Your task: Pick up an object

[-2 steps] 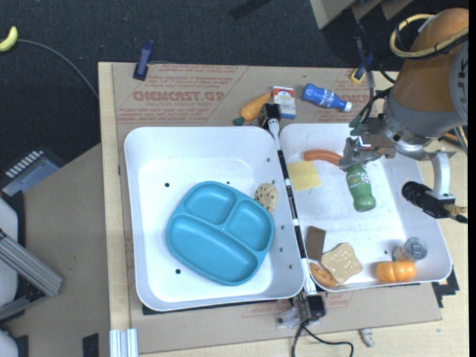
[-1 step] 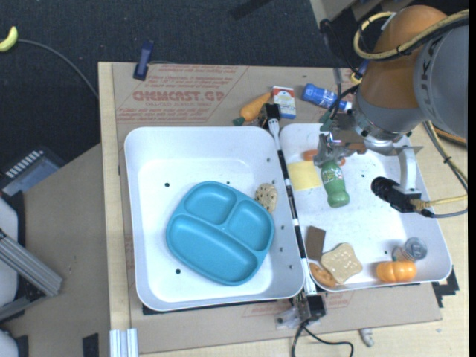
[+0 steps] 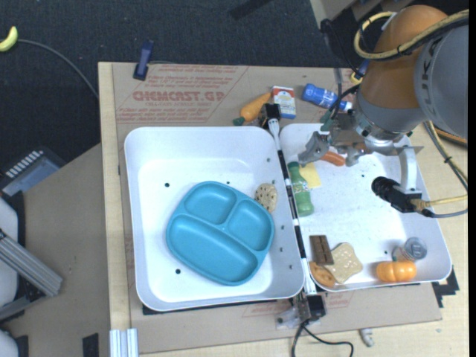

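The arm (image 3: 413, 58) reaches in from the right and hangs over the far end of the right bin (image 3: 431, 233). Its gripper (image 3: 327, 149) points left, low over the bin's far-left corner, and whether its fingers are spread or closed cannot be told from this angle. Nothing is visibly between them. A small orange-red piece (image 3: 336, 158) lies just beside the gripper's tip.

Just near of the gripper, along the bin's left wall, lies a green bottle (image 3: 300, 189), with a yellow piece (image 3: 311, 177) touching its right side. At the near end of the right bin sit a brown bar (image 3: 320, 248), a cracker (image 3: 346, 261) against it, an orange toy (image 3: 396, 271) and a grey round thing (image 3: 414, 250) — the last two close together at the near-right corner.

The left bin (image 3: 149, 162) holds a blue divided plate (image 3: 219, 231) and, at its right, a cookie (image 3: 266, 195).

Beyond the bins, on the board, lie a carrot (image 3: 255, 107), a small carton (image 3: 283, 101) and a blue can (image 3: 320, 95).
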{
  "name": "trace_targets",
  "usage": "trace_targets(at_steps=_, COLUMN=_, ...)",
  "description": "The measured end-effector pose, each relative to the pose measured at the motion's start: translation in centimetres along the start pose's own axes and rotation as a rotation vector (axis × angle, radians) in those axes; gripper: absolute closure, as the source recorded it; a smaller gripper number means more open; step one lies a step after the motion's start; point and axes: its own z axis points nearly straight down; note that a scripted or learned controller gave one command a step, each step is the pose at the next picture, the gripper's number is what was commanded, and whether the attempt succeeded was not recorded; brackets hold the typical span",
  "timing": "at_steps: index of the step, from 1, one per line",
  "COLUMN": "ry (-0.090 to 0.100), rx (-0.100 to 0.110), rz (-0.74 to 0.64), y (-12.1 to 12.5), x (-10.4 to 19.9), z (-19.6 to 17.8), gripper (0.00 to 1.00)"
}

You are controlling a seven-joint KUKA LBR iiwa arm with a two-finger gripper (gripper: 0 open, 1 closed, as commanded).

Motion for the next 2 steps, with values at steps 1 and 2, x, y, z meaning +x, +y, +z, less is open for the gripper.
trace_targets(at_steps=1, ry=-0.001, rx=0.0, rz=0.002, y=1.9, x=-3.6, z=2.9, gripper=0.0)
trace_targets(at_steps=2, ry=0.001, rx=0.005, rz=0.004, y=-11.0, x=-8.1, z=8.6, gripper=0.0)
